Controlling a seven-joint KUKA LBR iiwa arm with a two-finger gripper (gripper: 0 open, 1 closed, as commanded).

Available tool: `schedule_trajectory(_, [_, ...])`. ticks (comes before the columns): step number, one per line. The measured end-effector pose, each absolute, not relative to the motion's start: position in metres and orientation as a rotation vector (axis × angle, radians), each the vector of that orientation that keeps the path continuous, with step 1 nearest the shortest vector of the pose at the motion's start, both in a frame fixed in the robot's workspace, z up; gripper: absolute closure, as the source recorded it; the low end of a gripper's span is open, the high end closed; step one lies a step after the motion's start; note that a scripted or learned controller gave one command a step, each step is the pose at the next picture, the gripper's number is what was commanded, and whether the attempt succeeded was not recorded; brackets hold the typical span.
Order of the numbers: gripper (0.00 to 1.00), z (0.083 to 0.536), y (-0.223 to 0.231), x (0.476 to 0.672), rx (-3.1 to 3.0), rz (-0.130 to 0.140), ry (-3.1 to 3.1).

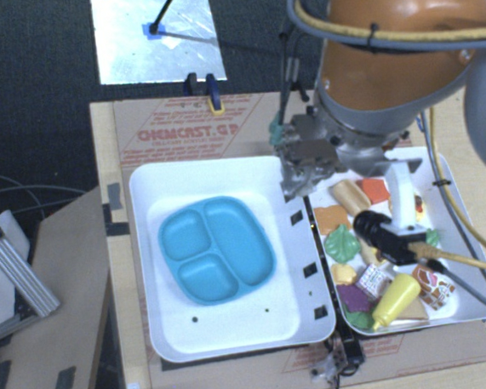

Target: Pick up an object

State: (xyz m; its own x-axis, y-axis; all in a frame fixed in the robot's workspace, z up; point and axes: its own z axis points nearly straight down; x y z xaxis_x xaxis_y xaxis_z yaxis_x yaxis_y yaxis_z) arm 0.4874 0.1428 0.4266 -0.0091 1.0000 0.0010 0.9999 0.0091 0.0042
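- Camera view showed the gripper [300, 180] hanging above the far end of the wall shared by the two bins, under the grey wrist with the orange band [398, 29]
- Whether the gripper was open or closed I could not tell, nor if it had hold of anything
- On the view's left of the gripper lay the left bin [154, 198], and in it a blue plate [218, 247] with three compartments, nearer to the camera than the gripper and apart from it
- On the view's right of the gripper lay the right bin [435, 323], crowded with toy food
- Closest to the gripper, just to its right and a little nearer to the camera, was a tan roll [348, 195], with an orange wafer [331, 218] beside it
- Further toward the camera from the gripper were a green leaf [342, 244] and a purple piece [353, 297]
- A white bottle [403, 198] lay well to the right of the gripper
- A yellow bottle [396, 299] lay tilted at the near end, far from the gripper
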Motion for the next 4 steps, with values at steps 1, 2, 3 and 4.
schedule_trajectory(1, [1.00,0.437,0.143,0.488,2.201,0.008,2.236])
schedule_trajectory(2, [1.00,0.423,0.094,0.508,2.225,0.000,2.216])
schedule_trajectory(3, [1.00,0.352,0.030,0.486,2.230,-0.008,2.216])
schedule_trajectory(4, [1.00,0.193,0.043,0.505,2.226,-0.017,2.229])
